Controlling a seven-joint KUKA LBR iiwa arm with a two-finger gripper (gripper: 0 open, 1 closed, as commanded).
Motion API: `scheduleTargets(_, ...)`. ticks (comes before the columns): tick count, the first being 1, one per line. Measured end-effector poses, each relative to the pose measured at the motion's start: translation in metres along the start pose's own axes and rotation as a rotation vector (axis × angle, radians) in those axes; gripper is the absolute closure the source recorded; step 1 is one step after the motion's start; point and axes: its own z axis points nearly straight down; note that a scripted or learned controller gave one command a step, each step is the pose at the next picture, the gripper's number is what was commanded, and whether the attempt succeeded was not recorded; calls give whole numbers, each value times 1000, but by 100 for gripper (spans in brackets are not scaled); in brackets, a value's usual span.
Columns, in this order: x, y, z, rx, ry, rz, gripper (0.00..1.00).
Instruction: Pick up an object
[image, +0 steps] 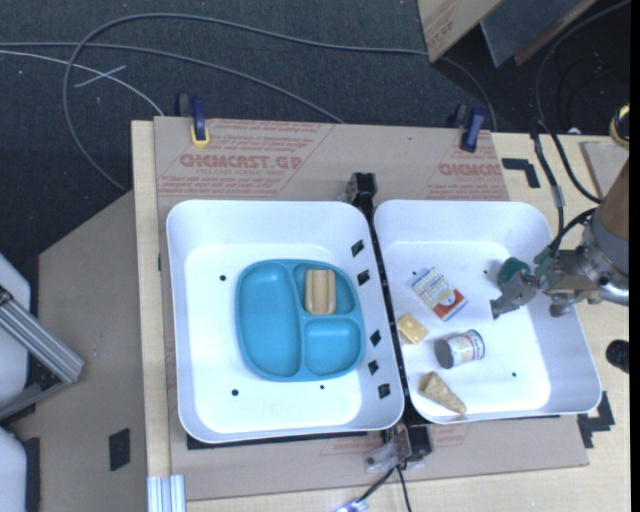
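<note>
one small can (460, 349) lying sideways, long axis left-right, claw (517, 291) state unclear

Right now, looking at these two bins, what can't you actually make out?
- Pincer, camera view: too small and dark to tell how it is set, or whether anything is in it.
- Arm, camera view: cut off by the right edge.
- Small box in the right bin: its print is too small to read.
- Tan item in the blue tray: too blurred to identify.
</note>
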Motion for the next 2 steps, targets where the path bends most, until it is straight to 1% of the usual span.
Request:
scheduleTargets(1,0,2,-5,-11,-2,-3,0)
scheduleTargets(2,-2,3,38,-6,-1,-2,0)
